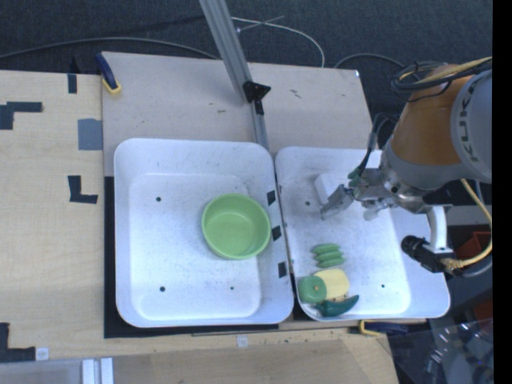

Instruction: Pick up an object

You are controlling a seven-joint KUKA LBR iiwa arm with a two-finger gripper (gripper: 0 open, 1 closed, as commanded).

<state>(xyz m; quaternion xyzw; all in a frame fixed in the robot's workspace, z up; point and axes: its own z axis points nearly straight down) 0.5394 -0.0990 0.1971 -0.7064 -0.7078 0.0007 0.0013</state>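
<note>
My gripper (334,204) hangs over the upper middle of the right bin (416,294), reaching in from the right on the grey and orange arm (432,134). A small white block (325,186) lies just above and left of the gripper tip, close to it; I cannot tell whether they touch. Lower in the same bin lies a green ridged piece (327,254). A yellow and green toy (328,288) rests in the bin's bottom left corner. A green bowl (235,226) stands upright in the left bin (144,214), toward its right side.
A grey pole (228,34) slants down from the top to the seam between the bins. Cables trail across the dark floor behind the bench. A blue and yellow clamp (108,74) sits at the board's top left corner.
</note>
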